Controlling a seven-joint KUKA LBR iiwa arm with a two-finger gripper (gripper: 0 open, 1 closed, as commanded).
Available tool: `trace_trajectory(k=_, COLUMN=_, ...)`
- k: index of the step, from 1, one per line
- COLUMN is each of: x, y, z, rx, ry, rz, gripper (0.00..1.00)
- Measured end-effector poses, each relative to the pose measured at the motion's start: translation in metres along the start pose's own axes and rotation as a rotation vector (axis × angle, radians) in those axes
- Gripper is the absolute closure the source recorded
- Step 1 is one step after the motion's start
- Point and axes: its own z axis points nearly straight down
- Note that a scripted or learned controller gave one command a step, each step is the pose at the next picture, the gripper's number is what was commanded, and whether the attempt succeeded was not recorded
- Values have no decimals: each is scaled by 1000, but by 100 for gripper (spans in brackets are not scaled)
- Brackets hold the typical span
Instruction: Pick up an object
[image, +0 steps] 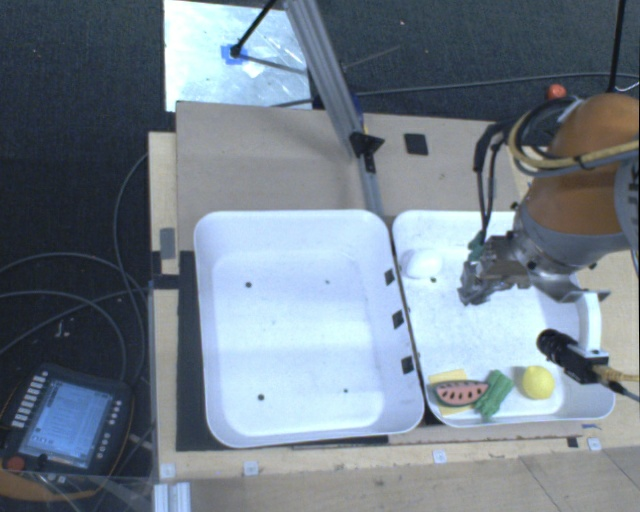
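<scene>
We cannot tell our gripper's (478, 285) state; just left, a white ball (421, 264) looks light, slippery—grasp its middle.

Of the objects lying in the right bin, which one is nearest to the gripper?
The white round object, near the bin's far left corner, beside the gripper. The watermelon slice, green piece and lemon lie together along the near edge.

Pincer (478, 285) over right bin (450, 320) — lemon (538, 381), watermelon slice (458, 391) below

yellow lemon (538, 381), red watermelon slice (458, 392), white bins (300, 225)
</scene>
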Motion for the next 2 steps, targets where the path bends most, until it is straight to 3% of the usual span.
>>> trace_trajectory(k=2, x=102, y=-12, z=18, rx=0, ry=0, rz=0, gripper=100)
